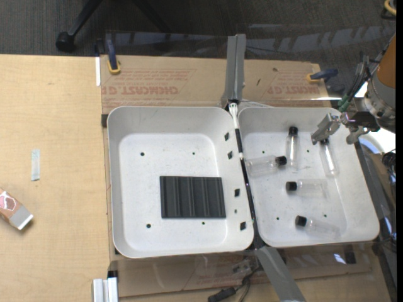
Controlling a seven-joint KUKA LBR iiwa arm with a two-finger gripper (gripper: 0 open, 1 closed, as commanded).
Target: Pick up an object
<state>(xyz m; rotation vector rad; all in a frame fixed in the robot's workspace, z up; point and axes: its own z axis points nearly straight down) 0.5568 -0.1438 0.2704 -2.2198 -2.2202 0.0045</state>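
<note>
From my camera I see two white bins. The left bin [126,131] holds a flat black ribbed pad [192,197]. The right bin [264,231] holds clear little bottles with black caps, one at the near side [315,224], one in the middle [305,185], one far back [291,142]. The gripper [337,129] hangs over the right bin's far right corner, just beside another bottle [329,158]. A small packet [14,209] lies on the bench, far left.
</note>
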